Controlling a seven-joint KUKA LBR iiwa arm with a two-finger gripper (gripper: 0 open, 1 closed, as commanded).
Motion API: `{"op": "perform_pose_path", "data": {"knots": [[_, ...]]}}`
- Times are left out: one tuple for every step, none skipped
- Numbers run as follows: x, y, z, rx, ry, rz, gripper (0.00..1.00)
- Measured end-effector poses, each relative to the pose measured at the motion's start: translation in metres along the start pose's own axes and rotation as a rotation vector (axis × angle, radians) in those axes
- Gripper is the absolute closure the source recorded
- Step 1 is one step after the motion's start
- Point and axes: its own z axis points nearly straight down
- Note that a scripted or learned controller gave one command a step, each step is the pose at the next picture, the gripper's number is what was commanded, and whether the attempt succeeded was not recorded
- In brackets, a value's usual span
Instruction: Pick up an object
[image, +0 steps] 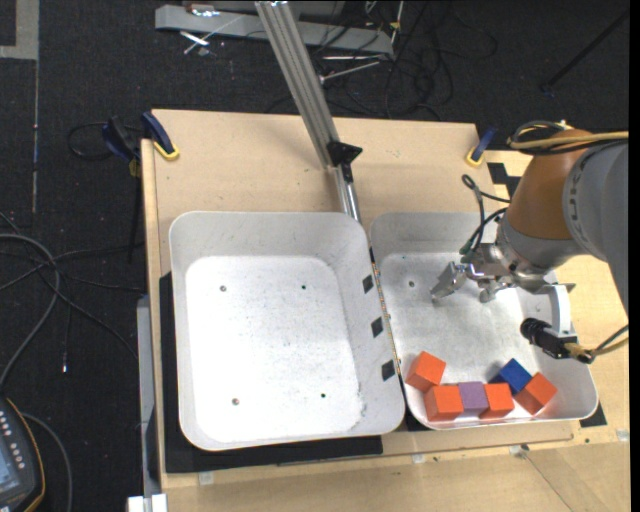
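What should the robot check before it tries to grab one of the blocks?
1. Blocks in reach: ok. The orange block, purple block and blue block lie in the right bin, along its near edge.
2. Gripper over a block: not ok. It sits above bare bin floor, farther back than the blocks.
3. Gripper carrying nothing: ok, nothing between the fingers.
4. Fingers open enough: cannot tell.
5. Room around the target: not ok for the purple block, wedged between orange ones; the lone orange block stands freer.

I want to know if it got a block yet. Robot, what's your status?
Gripper above right bin, holding nothing. Blocks clustered at near edge, untouched. Nothing in the way.
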Motion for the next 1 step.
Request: {"op": "perform_pose_path", "data": {"knots": [[-0.0002, 0.0009, -0.0135, -0.003, 0.001, 0.001, 1.0]]}}
